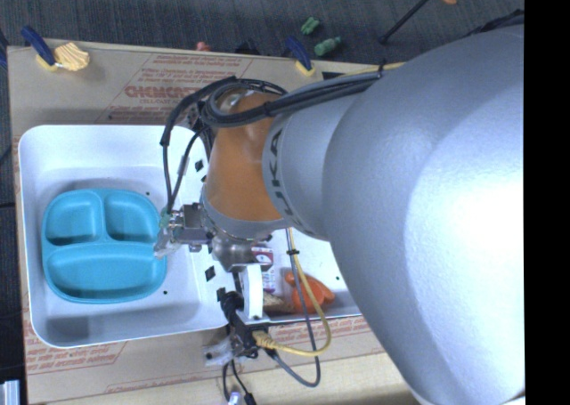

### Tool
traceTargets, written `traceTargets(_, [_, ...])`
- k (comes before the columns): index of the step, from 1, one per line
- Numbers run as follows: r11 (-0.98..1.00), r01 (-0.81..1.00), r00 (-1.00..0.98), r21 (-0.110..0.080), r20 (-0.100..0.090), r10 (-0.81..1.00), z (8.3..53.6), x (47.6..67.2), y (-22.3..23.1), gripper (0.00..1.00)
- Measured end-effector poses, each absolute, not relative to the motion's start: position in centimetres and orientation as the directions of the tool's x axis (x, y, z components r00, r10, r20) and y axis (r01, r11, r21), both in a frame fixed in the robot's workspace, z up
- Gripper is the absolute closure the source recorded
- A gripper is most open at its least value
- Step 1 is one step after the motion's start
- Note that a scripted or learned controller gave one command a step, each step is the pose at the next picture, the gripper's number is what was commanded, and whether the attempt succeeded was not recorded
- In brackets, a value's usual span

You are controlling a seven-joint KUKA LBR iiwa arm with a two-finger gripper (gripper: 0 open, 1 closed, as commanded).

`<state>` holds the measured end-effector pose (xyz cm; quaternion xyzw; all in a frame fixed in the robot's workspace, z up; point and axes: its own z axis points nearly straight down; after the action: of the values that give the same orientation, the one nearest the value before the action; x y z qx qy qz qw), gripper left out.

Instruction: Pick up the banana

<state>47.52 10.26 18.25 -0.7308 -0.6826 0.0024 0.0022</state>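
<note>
My grey arm with its orange band (239,172) reaches in from the right and hangs low over the seam between the two white bins. The gripper (233,250) sits under the wrist, above the left edge of the right bin (352,310). The arm's bulk covers most of that bin. An orange object (318,292) with a brownish piece beside it (278,305) peeks out just right of the gripper, near the bin's front wall. A small red-and-white item (264,257) lies close under the wrist.
A blue divided plate (102,243) lies in the left bin (53,149), close to the left of the gripper. The bins rest on brown cardboard (134,83). Blue clamps (36,43) hold the cardboard's far edge, and small green items (319,36) lie on the floor beyond.
</note>
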Motion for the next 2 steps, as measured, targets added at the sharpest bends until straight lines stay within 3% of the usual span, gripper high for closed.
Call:
traceTargets(1, [-0.048,0.999,0.048,-0.006,-0.002,0.999,15.41,47.48,21.57,0.00])
traceTargets(2, [-0.042,0.999,0.042,-0.010,-0.002,0.999,16.37,47.46,21.60,1.00])
